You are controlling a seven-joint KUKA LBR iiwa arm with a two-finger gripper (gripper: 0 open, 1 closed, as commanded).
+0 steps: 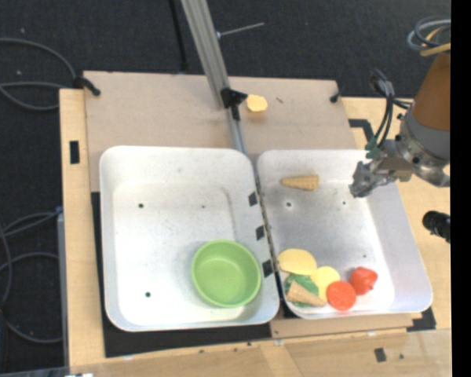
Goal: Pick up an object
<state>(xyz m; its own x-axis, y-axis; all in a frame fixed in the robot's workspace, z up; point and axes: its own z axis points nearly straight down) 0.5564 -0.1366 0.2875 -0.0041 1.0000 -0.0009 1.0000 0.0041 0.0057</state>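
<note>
We see the gripper (363,185) hanging over the right bin's (392,250) far side, nothing between its fingers; whether they are open we cannot tell. It sits nearest the cone (300,182), likely its target. Other toys (326,283) crowd the near corner, harder to isolate. A green bowl (226,272) rests in the left bin (141,195). The bench (298,100) is pale board, with cables on the dark floor around it.

A bowl (226,272) sits in the left bin (141,171); a cone (300,182) lies in the right bin (392,234).
</note>
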